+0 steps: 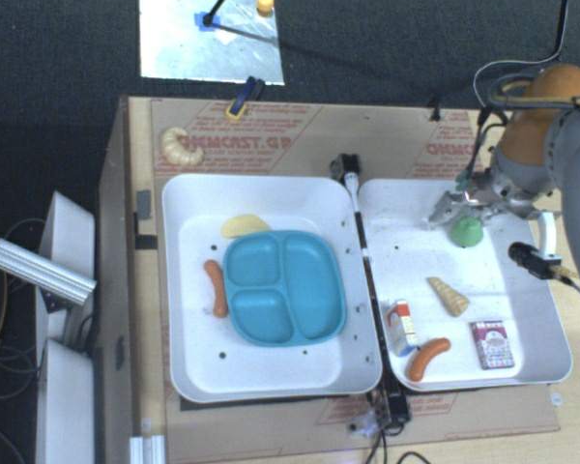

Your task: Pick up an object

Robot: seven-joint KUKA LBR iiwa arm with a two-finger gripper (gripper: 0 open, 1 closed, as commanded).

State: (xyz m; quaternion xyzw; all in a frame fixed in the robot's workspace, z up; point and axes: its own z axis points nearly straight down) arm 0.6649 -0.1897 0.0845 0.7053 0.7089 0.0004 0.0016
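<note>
Your end effector (461,209) hovers right above the green ball (467,231) at the back of the right bin (541,356); whether it's open, you cannot tell. Center over the ball and descend straight, since round things roll.

Probably a robotics lab: two white bins (271,196) sit on a cardboard-covered bench (367,129) over dark carpet (58,66), with loose cables (522,71) and toy food.
</note>
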